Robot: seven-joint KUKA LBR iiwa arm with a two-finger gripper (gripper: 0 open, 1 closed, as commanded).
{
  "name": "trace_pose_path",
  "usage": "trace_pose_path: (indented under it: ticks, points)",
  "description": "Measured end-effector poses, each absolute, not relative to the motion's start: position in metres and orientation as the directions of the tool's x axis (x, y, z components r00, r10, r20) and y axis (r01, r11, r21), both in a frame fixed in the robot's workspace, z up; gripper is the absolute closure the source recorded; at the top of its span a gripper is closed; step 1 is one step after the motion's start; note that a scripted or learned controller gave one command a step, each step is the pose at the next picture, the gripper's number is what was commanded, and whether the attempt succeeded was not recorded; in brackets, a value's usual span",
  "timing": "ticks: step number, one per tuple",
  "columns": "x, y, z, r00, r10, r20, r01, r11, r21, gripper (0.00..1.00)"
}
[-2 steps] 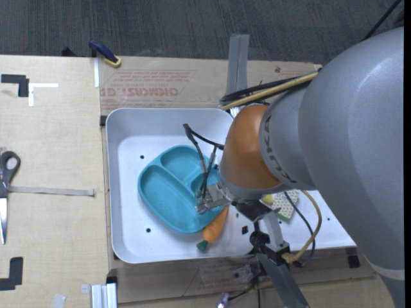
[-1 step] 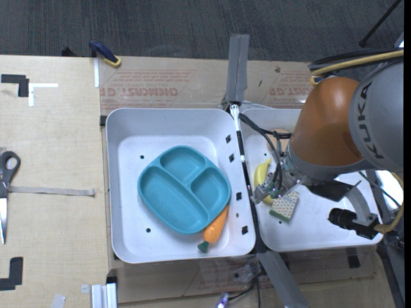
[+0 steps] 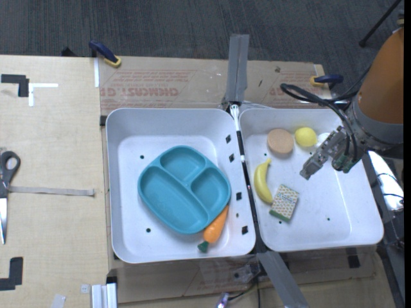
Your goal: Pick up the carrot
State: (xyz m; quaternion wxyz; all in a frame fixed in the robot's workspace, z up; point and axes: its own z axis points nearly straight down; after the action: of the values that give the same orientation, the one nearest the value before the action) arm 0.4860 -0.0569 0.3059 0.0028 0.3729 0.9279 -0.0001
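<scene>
The carrot (image 3: 215, 228) is orange with a green stem end. It lies in the left bin (image 3: 122, 191) near the front right corner, tucked against the edge of the blue divided plate (image 3: 184, 189). My gripper (image 3: 314, 164) hangs over the right bin (image 3: 359, 230), far to the right of the carrot, near the yellow lemon (image 3: 306, 136). Nothing shows between its fingers, which point down and to the left.
The right bin holds a banana (image 3: 262, 181), a round tan disc (image 3: 280, 142), the lemon and a small green-edged box (image 3: 284, 202). Scissors (image 3: 6, 172) lie on the bench at far left. A grey divider bar (image 3: 237, 69) runs between the bins.
</scene>
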Motion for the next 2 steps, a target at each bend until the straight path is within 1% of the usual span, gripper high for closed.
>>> trace_pose_path:
  ticks: [1, 2]
  points:
    - [0.479, -0.112, 0.27, -0.948, 0.319, -0.002, 0.319, 0.948, 0.0, 1.0]
    - [0.491, -0.19, 0.31, -0.997, -0.082, -0.007, -0.082, 0.997, -0.002, 1.0]
